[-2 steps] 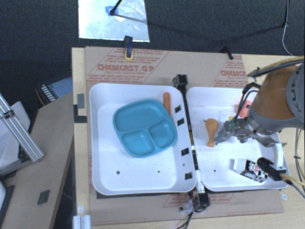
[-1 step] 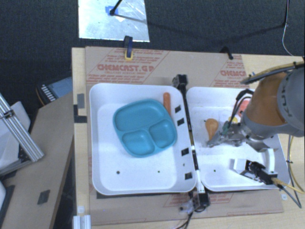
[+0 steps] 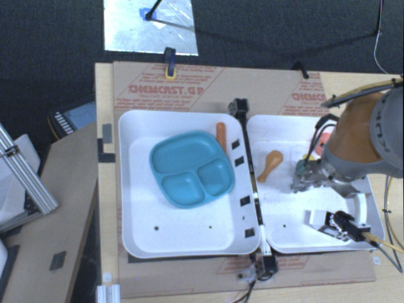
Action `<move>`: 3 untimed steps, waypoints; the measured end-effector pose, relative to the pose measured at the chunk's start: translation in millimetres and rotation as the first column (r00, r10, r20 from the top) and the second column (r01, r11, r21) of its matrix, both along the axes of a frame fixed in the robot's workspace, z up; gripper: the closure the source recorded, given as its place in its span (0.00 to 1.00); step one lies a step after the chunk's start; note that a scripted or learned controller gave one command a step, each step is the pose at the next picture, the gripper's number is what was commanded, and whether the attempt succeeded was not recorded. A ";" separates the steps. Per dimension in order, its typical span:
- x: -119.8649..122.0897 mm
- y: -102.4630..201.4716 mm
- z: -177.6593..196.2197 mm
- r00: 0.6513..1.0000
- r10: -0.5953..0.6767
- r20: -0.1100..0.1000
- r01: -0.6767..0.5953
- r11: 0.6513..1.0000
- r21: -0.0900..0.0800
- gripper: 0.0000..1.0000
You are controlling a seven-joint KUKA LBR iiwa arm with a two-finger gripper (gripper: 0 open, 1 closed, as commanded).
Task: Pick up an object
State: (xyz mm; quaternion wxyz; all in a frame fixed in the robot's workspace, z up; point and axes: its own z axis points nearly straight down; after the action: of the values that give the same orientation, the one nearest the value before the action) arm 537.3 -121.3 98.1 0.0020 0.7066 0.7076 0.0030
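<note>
Tabletop [image 3: 265,90]: carries two shallow white bins side by side

Left bin [image 3: 136,232]: one blue divided plate [image 3: 191,169] with three compartments, lying flat near the centre; one slim orange stick [image 3: 221,134] at the plate's far right edge, whether touching cannot be told

Right bin [image 3: 284,232]: one tan pear-shaped piece [image 3: 271,163], lying flat towards the wall shared with the left bin

End effector [image 3: 303,180]: low over the right bin floor, near the tan pear-shaped piece on its right and apart from it; whether apart or together cannot be told
</note>
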 end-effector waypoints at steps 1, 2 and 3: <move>-0.7 -3.6 63.5 1.000 0.002 0.000 -0.002 1.000 -0.003 1.00; 1.1 -13.8 113.1 1.000 0.001 0.000 -0.001 1.000 -0.004 1.00; 2.4 -14.0 135.6 1.000 0.003 -0.002 -0.003 1.000 -0.003 1.00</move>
State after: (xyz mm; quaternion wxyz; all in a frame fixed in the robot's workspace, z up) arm 539.7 -135.4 233.6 0.0022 0.7057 0.7085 0.0012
